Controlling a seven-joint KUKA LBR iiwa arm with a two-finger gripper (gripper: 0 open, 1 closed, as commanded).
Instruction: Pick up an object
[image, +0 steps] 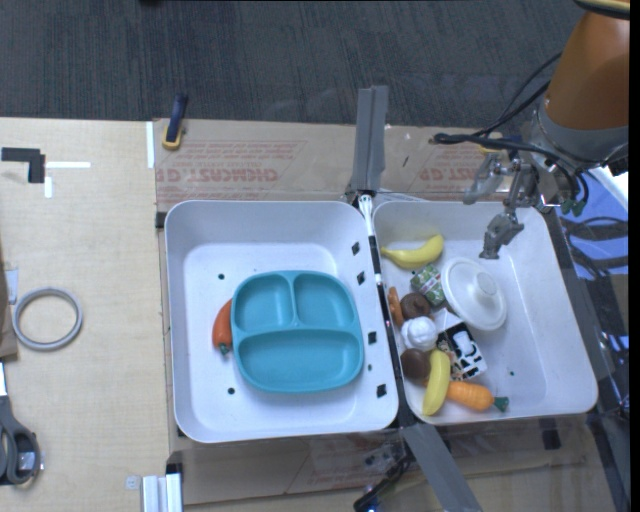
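We are hovering our hand over the back of the right bin, fingers hanging empty, how far apart we cannot tell. Nearest below it, the yellow banana is lying by the back-left corner, long axis running left-right, right tip curling up. We are judging it light, stiff, fairly smooth; we are favouring a grip across its middle.

- Bench: pale wood surface.
- Left white bin and right white bin, side by side on it.
- Roll of tape and scissors, near the left edge.
- Cardboard sheet, under the bins.
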